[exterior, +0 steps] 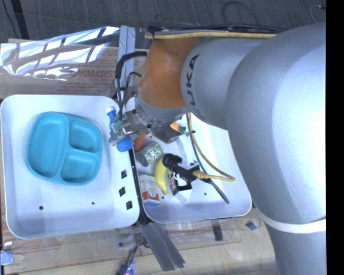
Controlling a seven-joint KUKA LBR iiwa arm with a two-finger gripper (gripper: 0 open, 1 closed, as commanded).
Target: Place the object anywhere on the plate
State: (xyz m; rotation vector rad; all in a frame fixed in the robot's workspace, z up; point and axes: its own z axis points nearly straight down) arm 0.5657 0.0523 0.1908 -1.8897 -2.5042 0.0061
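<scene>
Closest to my lens right now is the arm (pixel 275 107), a big grey mass filling the right side. Its orange band (pixel 163 79) sits at the top centre, above the wrist. The wrist is down over the upper left corner of the right bin (pixel 229 202), right by the wall between the two bins. From up here the jaws are a tangle of metal, and I cannot tell whether they are apart or together. I see nothing clearly caught in them.

The loose things are all in the right bin, bunched on its left side below the wrist. A banana (pixel 160 177) lies near the middle of the bunch. A small green-and-silver can (pixel 151 153) is just above it and looks to be touching it. An orange thing (pixel 139 141) peeks out beside the can, half under the wrist. A red-and-white packet (pixel 149 192) lies against the bin's left wall, just beside the banana's lower end. I cannot say which of these is meant for the task.

The blue plate (pixel 65 148), moulded into three compartments, lies in the left bin (pixel 17 211), well apart from that bunch. Both bins rest on the surface (pixel 74 76).
</scene>
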